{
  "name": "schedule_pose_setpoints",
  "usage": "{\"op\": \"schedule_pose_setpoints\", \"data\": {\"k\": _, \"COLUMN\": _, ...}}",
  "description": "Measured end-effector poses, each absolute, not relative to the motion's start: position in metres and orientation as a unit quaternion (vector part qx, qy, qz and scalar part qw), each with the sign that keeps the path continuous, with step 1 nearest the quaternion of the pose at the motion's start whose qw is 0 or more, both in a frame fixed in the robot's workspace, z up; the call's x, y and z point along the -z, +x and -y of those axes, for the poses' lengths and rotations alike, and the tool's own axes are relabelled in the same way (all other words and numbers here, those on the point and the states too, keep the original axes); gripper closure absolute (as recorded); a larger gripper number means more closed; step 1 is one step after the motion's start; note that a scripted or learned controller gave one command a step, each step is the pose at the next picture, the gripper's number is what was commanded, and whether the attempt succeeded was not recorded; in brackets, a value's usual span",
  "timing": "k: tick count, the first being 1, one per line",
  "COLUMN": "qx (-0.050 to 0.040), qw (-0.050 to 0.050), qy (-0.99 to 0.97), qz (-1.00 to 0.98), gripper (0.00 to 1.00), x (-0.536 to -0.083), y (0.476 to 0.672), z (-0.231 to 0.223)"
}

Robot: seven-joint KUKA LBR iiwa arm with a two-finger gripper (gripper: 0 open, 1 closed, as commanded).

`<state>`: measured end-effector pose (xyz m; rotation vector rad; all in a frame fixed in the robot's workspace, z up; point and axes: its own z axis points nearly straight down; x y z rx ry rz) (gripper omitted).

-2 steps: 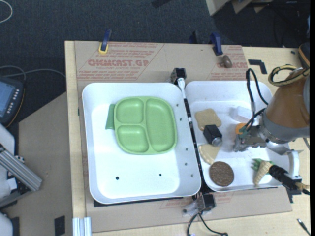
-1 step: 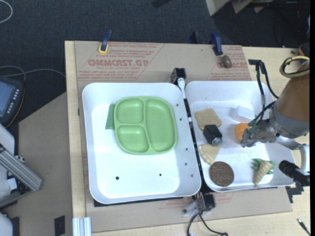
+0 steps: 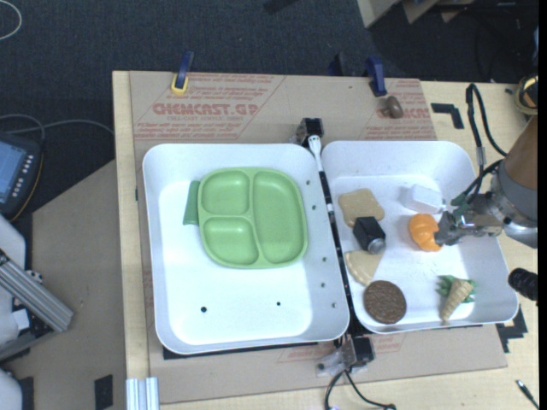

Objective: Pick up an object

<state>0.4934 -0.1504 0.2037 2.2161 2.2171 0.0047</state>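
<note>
Overhead, the counter [image 3: 137,229] carries two shallow white bins side by side on a brown sheet printed with "CHEMCAST G P" in faded red [image 3: 205,108], the same lettering partly readable on the sheet behind the right bin [image 3: 402,156]. The left bin [image 3: 171,306] holds a green divided plate [image 3: 253,216] lying flat, with a darker green piece tucked under its left edge.

The orange ball [image 3: 422,231] is the landmark in the right bin. Left of it lies a small black block [image 3: 369,233], and beyond that a tan toast-shaped piece [image 3: 360,204]. Below the black block is a pale wedge [image 3: 362,267], and under that a round brown disc [image 3: 385,301]. Above and just right of the orange ball rests a white block [image 3: 420,197]. Below and to its right lies a corn-like toy with green leaves [image 3: 454,292].

The end effector [image 3: 448,227] sits just right of the orange ball, its dark tip right against the ball's edge; whether its fingers are spread or closed, I cannot tell.
</note>
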Motion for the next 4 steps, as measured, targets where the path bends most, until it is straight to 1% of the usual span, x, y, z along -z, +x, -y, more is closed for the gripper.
{"op": "schedule_pose_setpoints", "data": {"k": 1, "qx": -0.0010, "qw": 0.002, "qy": 0.707, "qz": -0.707, "gripper": 1.00, "x": -0.226, "y": 0.494, "z": 0.151}}
{"op": "schedule_pose_setpoints", "data": {"k": 2, "qx": -0.0013, "qw": 0.001, "qy": 0.705, "qz": -0.709, "gripper": 1.00, "x": -0.218, "y": 0.539, "z": 0.111}}
{"op": "schedule_pose_setpoints", "data": {"k": 3, "qx": -0.0015, "qw": 0.002, "qy": 0.705, "qz": -0.709, "gripper": 1.00, "x": -0.220, "y": 0.573, "z": 0.077}}
{"op": "schedule_pose_setpoints", "data": {"k": 4, "qx": -0.0016, "qw": 0.002, "qy": 0.705, "qz": -0.709, "gripper": 1.00, "x": -0.213, "y": 0.619, "z": 0.053}}
